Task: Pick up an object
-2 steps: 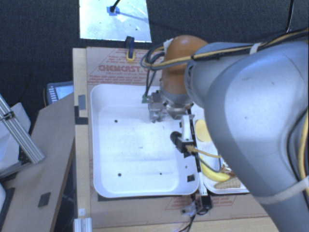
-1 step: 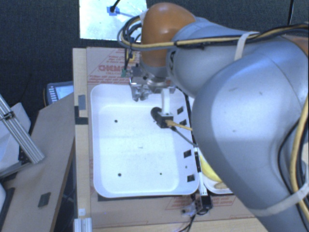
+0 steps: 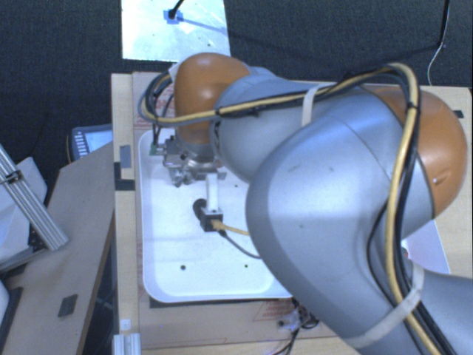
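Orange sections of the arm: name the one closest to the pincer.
The orange section at upper left, directly above the pincer over the white bin. The other orange section sits at the right edge, farther up the arm.

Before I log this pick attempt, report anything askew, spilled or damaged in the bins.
Nothing stands out. The claw hangs over the white bin, whose visible floor looks clean and intact. The arm hides the rest, so I cannot judge there.
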Controlling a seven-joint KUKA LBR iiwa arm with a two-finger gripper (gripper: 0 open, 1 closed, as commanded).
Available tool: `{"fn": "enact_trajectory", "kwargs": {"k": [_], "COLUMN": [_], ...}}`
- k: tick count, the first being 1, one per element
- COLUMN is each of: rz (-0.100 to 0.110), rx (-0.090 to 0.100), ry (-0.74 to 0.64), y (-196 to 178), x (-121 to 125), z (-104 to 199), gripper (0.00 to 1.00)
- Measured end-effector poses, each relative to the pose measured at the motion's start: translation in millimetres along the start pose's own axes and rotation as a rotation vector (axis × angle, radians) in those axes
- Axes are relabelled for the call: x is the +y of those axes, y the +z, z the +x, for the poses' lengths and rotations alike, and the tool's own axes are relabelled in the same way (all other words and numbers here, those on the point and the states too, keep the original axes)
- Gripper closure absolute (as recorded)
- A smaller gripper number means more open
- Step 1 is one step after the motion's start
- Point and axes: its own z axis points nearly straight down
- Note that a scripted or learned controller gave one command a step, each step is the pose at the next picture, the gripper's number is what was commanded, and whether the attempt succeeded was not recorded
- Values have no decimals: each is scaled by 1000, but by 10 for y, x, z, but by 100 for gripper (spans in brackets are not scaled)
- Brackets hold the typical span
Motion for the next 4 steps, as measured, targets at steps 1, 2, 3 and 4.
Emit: {"fn": "enact_trajectory", "kwargs": {"k": [1, 2, 3, 4], "rz": [-7, -8, -10, -11], "rx": [0, 0, 0, 1], "ry": [1, -4, -8, -12], "y": [-162, -272, -382, -491], "x": [35, 41, 47, 52], "z": [-32, -27, -22, -16], "gripper": [100, 100, 100, 100]}}
